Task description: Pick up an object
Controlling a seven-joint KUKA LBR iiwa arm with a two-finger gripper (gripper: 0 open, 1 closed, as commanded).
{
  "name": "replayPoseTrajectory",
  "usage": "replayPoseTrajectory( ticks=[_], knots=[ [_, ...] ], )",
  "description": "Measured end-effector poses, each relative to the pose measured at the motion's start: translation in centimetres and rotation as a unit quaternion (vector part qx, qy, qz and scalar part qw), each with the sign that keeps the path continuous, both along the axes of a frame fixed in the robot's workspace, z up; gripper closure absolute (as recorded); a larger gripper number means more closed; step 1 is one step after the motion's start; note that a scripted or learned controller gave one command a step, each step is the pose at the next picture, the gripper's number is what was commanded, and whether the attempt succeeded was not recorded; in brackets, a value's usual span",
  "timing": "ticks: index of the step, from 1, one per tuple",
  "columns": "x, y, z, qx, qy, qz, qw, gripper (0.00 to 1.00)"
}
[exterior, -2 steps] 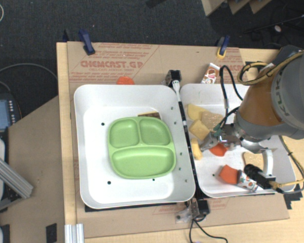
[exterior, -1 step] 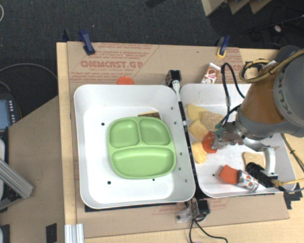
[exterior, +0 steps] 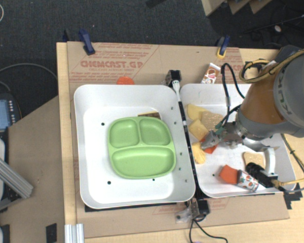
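The grey arm with its orange band reaches in from the right and bends down over the right white bin (exterior: pixel 273 189), its gripper (exterior: pixel 219 135) low among a cluster of objects near that bin's left wall. Whether the fingers are released or clenched cannot be told, as the wrist and cables hide them.

Just beside the gripper lie several pale yellow foam-like wedges (exterior: pixel 198 119), one more yellow piece (exterior: pixel 198 157) nearer, and a small orange-red piece (exterior: pixel 210 148) touching the gripper's lower edge. Nearer in the same bin sit an orange block (exterior: pixel 227 173) and, just to its right, a small patterned can on its side (exterior: pixel 249 181). A tan slice (exterior: pixel 254 159) lies under the arm.

The left white bin (exterior: pixel 91 176) holds a green three-compartment plastic tray (exterior: pixel 141 148), flat, with a brown flat piece (exterior: pixel 149 115) at its far edge.
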State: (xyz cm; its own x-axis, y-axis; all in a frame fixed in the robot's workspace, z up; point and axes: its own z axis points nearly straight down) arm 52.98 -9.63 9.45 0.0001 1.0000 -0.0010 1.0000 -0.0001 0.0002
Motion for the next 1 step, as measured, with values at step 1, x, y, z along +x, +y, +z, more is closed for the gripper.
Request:
replayPoseTrajectory(
  ticks=[1],
  knots=[
    [4.92, -3.71, -1.01, -0.0011, -0.002, 0.001, 1.0000, 0.00]
  ],
)
